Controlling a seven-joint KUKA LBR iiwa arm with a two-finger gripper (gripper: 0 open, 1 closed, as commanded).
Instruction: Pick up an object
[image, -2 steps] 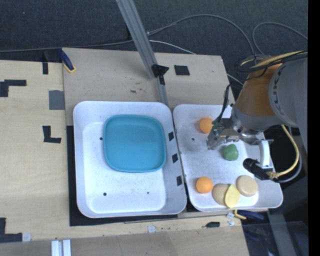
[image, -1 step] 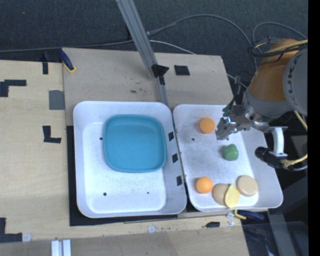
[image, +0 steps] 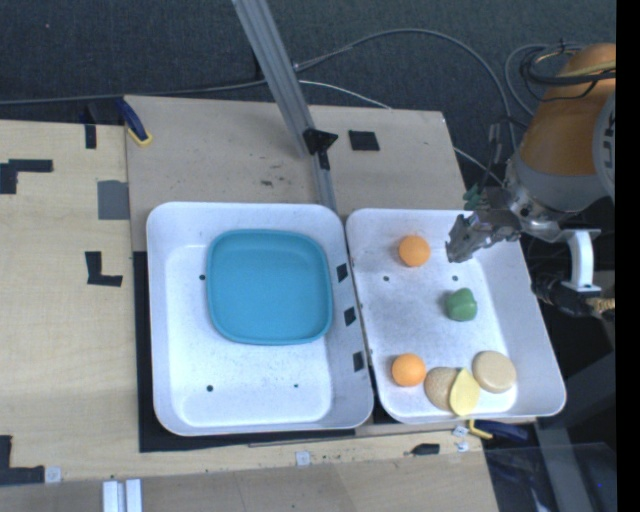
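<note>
The claw (image: 463, 243) is hanging over the right bin (image: 540, 345), holding nothing; its opening is impossible to tell. An orange ball (image: 414, 250) is lying just left of it, a green piece (image: 461, 304) just below, likely the handiest picks.

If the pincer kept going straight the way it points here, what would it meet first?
The pincer points down and toward the view's left, above the right bin's upper part. It would probably meet the bin's white floor first, between the upper orange ball and the green object. Depth is unclear, so either could be grazed.
</note>
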